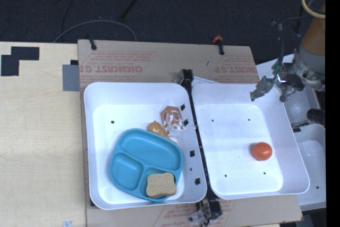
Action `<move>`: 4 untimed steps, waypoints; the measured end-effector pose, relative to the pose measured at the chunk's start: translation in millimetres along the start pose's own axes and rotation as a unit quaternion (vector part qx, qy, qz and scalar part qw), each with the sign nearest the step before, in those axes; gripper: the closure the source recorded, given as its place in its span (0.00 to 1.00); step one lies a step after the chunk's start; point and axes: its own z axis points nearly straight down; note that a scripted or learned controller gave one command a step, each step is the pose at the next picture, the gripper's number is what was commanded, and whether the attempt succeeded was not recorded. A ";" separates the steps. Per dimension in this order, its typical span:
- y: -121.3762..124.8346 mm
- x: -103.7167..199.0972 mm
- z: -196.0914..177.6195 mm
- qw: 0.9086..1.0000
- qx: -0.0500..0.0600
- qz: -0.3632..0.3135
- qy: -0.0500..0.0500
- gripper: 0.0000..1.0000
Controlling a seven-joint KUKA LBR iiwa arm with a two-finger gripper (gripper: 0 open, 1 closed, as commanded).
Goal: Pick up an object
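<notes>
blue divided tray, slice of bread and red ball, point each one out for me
blue divided tray (127, 167), camera view, floor of its big left compartment
slice of bread (161, 185), camera view, middle of its top face
red ball (262, 151), camera view, middle of the ball

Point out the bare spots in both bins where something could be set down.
Right bin: bare floor all round the tomato, widest toward the divider. Left bin: a bare strip along the top and left walls. Crowded lower right, with the blue tray, bread slice and wrapped snack.
</notes>
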 end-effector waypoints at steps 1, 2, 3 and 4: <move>2.3 0.0 -7.7 1.000 -0.007 -0.001 -0.001 0.00; 2.6 3.7 35.8 1.000 -0.004 -0.001 -0.001 0.00; -1.7 9.3 98.8 1.000 -0.002 -0.001 0.000 0.00; -1.5 10.6 152.0 1.000 -0.004 -0.001 -0.001 0.00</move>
